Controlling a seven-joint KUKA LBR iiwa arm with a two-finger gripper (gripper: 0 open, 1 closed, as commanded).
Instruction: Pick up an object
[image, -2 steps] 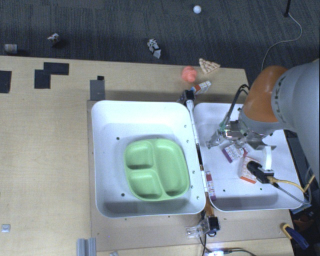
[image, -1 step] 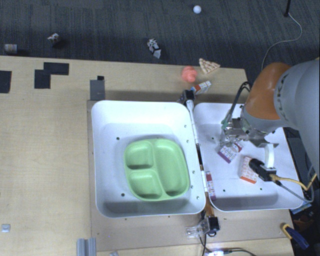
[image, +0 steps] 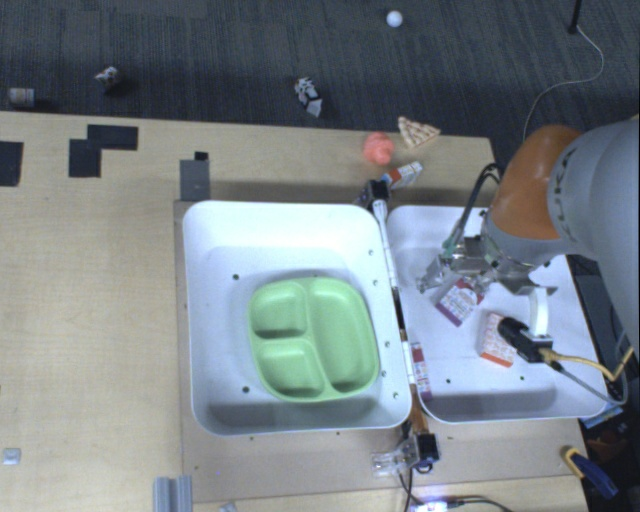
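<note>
The green divided tray (image: 312, 338) sits mid-left bin (image: 210, 240); in the right bin (image: 500, 400), the gripper (image: 462, 268), finger state indeterminable, hovers near the far edge over a small packet (image: 458, 300), the approach step, calling next for descent and closure.

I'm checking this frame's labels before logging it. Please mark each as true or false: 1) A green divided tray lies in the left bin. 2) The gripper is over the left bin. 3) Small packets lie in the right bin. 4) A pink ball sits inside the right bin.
1) The green divided tray lies in the left bin: true.
2) The gripper is over the left bin: false; it is over the right bin.
3) Small packets lie in the right bin: true.
4) The pink ball sits inside the right bin: false; it lies on the bench behind the bins.
</note>
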